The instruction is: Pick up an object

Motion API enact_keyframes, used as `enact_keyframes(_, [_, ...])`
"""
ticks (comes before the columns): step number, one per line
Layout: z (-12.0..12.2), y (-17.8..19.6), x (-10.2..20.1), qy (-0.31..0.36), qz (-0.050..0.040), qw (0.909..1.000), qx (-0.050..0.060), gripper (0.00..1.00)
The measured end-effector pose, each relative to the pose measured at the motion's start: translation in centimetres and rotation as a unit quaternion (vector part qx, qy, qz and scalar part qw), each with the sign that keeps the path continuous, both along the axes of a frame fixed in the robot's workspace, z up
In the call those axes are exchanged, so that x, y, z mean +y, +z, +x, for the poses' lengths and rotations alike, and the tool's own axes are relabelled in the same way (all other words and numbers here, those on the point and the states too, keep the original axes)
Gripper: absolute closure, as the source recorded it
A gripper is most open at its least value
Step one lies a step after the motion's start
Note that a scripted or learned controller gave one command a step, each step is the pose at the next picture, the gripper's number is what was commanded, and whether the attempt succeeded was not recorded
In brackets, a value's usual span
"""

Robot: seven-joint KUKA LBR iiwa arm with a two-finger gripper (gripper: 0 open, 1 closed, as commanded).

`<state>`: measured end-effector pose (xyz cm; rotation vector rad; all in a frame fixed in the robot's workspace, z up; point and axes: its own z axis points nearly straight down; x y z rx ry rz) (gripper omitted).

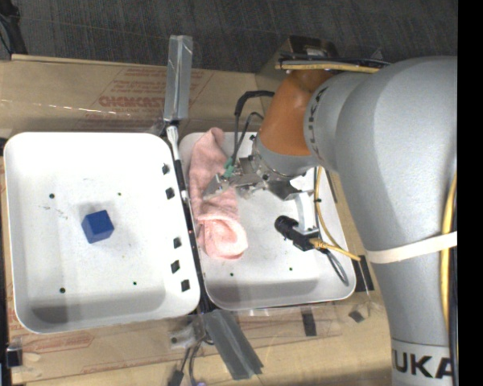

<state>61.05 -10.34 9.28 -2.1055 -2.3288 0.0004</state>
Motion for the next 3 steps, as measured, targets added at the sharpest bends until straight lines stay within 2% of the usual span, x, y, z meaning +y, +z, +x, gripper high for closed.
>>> enact_keyframes(1, [2.9,10.0,6.1,0.015,-0.0003,0.9999,0.0,0.0])
enact_keyframes(2, [0.3,-0.1,0.1,0.026,-0.0004,0.9997,0.001,0.0])
enact_keyframes(3, [0.3,0.8,0.1,0.027,-0.0003,0.9996,0.002,1.0])
